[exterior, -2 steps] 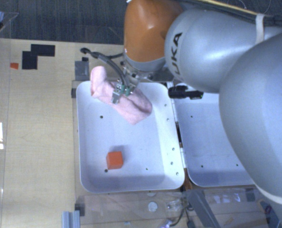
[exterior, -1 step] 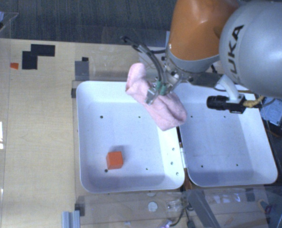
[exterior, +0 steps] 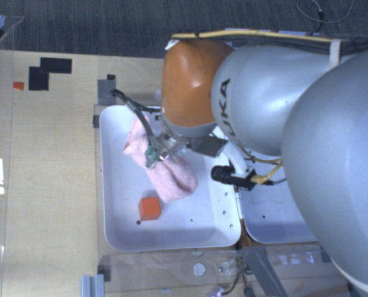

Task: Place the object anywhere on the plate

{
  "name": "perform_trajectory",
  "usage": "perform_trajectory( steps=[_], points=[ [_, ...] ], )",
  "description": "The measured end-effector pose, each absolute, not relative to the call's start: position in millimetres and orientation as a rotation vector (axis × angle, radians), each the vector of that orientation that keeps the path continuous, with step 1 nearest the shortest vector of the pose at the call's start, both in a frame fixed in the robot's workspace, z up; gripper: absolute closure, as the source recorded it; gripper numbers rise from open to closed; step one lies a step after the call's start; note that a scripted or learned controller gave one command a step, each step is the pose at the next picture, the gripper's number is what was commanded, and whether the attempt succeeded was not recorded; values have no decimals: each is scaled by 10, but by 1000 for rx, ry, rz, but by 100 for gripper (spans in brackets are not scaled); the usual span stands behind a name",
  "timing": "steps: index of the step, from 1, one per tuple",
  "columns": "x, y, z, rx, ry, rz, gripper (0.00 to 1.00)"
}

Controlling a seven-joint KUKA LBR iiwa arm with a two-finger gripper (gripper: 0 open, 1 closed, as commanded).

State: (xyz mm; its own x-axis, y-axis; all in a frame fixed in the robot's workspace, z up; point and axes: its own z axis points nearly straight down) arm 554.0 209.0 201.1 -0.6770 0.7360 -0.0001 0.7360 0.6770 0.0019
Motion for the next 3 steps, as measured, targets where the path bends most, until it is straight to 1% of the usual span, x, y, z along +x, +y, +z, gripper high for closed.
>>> perform_trajectory(
  steps=[1, 2, 3],
  points=[
    [4937, 1697, 2369, 1238, 2882, 7, 100],
    [4937, 2157, 1374, 911, 2985, 27, 100],
    [5652, 1738, 939, 971, 2965, 24, 100]
  ],
)
